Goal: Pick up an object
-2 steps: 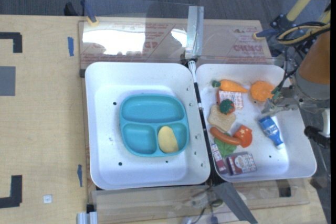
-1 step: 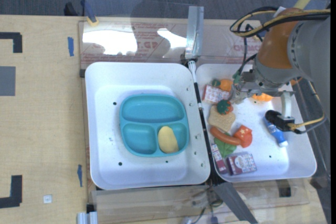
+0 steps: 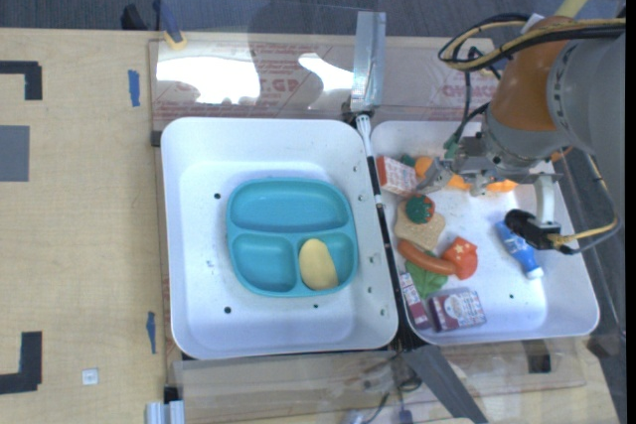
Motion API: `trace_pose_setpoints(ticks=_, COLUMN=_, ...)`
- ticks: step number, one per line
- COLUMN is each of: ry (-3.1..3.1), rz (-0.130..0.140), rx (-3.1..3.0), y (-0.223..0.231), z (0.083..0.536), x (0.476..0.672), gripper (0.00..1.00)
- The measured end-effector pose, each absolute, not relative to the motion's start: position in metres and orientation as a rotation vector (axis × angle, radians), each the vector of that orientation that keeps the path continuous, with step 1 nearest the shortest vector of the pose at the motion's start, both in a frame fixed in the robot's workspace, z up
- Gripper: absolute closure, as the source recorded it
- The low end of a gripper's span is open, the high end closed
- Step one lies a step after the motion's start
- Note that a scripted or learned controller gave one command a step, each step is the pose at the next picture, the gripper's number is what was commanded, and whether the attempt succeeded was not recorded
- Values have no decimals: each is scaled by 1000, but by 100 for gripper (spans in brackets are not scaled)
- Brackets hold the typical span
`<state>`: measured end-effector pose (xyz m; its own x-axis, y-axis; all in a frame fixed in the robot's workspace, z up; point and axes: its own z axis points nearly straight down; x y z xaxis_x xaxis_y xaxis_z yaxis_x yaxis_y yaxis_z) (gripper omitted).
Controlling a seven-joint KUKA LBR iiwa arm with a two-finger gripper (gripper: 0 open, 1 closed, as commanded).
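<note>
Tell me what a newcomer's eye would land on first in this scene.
First the teal divided tray in the left bin, with a yellow potato-like piece in its lower right compartment. Then the grey arm with its orange band over the right bin, above a heap of toy food and small cartons, including a red pepper.
</note>
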<state>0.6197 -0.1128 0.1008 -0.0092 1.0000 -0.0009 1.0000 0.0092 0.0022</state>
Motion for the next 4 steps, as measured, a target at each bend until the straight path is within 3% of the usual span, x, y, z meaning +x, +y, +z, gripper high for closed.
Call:
trace_pose_setpoints(ticks=1, ry=2256, rz=-8, rx=2200, y=-121, z=86, x=662, gripper=0)
trace_pose_setpoints(ticks=2, ry=2263, rz=-14, rx=2195, y=-119, z=97, x=662, gripper=100)
trace_pose_setpoints(ticks=3, ry=2093, rz=13, rx=2336, y=-34, z=190, x=669, gripper=100)
trace_pose_setpoints(ticks=4, ry=2092, rz=10, rx=2334, y=-35, z=199, x=669, gripper=100)
